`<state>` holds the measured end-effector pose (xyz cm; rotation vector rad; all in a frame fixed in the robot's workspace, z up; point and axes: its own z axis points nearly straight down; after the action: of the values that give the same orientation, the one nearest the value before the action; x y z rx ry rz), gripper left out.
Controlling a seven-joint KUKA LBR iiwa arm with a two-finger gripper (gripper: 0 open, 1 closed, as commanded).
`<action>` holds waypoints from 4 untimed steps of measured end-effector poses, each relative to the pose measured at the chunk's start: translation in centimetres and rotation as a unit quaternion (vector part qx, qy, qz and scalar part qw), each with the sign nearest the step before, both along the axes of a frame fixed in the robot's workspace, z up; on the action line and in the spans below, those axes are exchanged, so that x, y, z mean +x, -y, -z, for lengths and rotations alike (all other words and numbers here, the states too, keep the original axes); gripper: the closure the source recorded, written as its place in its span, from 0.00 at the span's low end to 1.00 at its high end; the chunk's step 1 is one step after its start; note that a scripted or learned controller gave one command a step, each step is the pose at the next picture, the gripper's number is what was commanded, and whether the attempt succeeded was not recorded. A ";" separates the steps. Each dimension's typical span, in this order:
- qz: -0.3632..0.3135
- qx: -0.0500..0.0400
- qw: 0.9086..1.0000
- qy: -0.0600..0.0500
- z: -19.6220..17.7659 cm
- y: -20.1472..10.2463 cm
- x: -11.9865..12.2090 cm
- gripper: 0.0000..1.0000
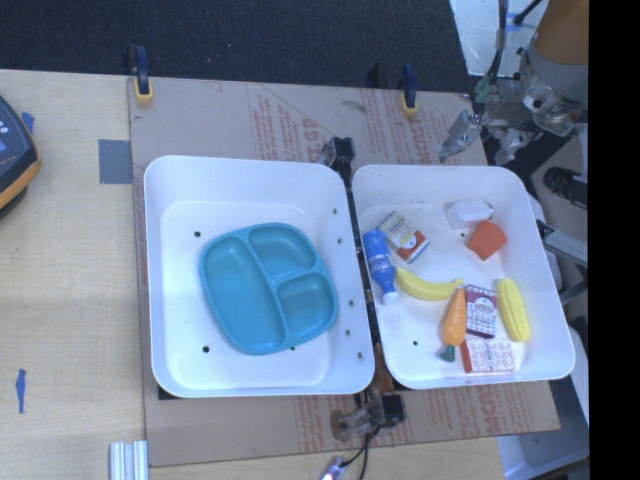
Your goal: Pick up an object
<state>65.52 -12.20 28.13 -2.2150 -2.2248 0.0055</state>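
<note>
My gripper (487, 140) hangs at the upper right, above the far rim of the right bin (545, 268). Its fingers (456, 138) are spread open and hold nothing. Below it in that bin lie a white lump (467, 211), an orange-red block (486, 239), a small red and white carton (405, 236), a blue bottle (379, 265), a banana (428, 287), a carrot (454, 318), a corn cob (512, 309) and two red printed boxes (481, 313).
The left bin (160, 268) holds a blue divided plate (268, 286). Clamps (143, 73) pin the cardboard sheet at the back edge. A yellow-edged device (15, 153) sits at the far left of the bench.
</note>
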 end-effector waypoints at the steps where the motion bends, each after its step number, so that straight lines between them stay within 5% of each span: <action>1: 0.001 0.000 1.000 -0.001 11.7 9.1 0.0 0.00; 2: 0.000 0.000 1.000 -0.001 19.0 9.0 -5.2 0.00; 3: -0.002 0.000 1.000 -0.001 17.9 9.1 -5.2 1.00; 4: -0.001 0.001 1.000 0.000 18.9 1.7 -4.5 1.00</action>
<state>61.00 -13.86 9.19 -2.2103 -2.2264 0.0041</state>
